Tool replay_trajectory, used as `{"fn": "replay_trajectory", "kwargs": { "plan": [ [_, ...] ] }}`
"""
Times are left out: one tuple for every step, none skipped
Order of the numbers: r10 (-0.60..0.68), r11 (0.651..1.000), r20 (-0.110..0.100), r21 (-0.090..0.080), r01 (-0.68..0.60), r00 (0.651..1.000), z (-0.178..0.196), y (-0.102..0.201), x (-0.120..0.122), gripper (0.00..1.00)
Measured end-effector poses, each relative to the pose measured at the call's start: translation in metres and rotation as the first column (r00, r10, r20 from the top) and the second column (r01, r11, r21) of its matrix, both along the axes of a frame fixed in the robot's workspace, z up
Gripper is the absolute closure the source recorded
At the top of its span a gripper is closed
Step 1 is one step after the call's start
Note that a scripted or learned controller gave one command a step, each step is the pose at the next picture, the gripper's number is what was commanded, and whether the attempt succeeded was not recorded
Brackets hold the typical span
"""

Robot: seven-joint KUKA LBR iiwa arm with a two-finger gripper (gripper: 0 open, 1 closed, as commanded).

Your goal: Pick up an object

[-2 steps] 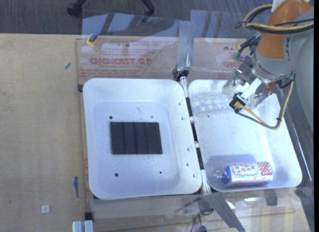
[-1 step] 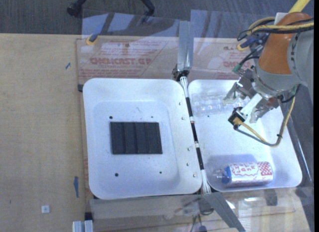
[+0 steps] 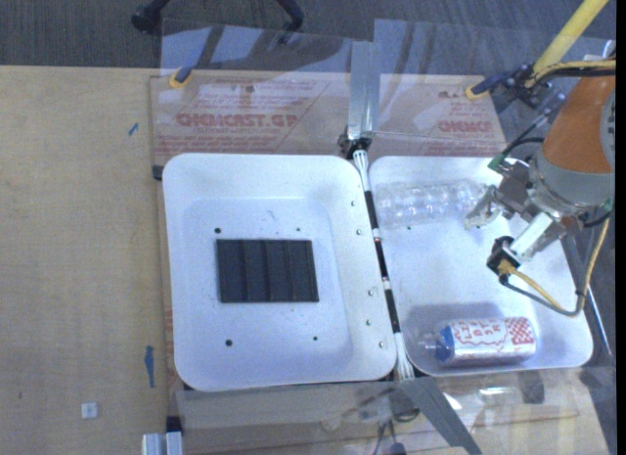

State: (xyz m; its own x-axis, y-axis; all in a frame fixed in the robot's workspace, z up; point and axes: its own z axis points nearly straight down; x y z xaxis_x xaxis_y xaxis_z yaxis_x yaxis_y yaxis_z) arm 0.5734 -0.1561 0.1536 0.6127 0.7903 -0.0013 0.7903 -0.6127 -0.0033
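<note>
A clear plastic bottle [image 3: 425, 202] lies on its side at the back of the right bin [image 3: 460, 277]. Near that bin's front edge lies a red-and-white checkered tube [image 3: 486, 338] with a blue cap. A black ridged slab [image 3: 267, 270] rests flat in the middle of the left bin [image 3: 196, 199]. My gripper [image 3: 494, 235] hangs over the right bin's back right part, just right of the clear bottle's end. Its fingers stand open, with nothing between them.
The grey arm with its orange band [image 3: 582, 120] reaches in over the right bin's right rim, and a yellow cable [image 3: 548, 296] loops below it. A metal divider [image 3: 377, 248] runs between the bins. Clear plastic sheets [image 3: 254, 101] lie behind them.
</note>
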Motion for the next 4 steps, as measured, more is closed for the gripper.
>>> {"fn": "replay_trajectory", "kwargs": {
  "plan": [
    [-0.074, 0.997, 0.003, -0.002, 0.074, 0.997, 0.010, -0.060, 0.013, 0.00],
    [-0.065, 0.998, 0.000, 0.000, 0.065, 0.998, -0.022, -0.034, -0.083, 0.00],
    [-0.081, 0.997, 0.003, -0.001, 0.081, 0.997, 0.023, -0.062, -0.094, 0.00],
    [-0.031, 1.000, 0.001, 0.000, 0.031, 1.000, 0.018, -0.039, -0.086, 0.00]
  ]
}}
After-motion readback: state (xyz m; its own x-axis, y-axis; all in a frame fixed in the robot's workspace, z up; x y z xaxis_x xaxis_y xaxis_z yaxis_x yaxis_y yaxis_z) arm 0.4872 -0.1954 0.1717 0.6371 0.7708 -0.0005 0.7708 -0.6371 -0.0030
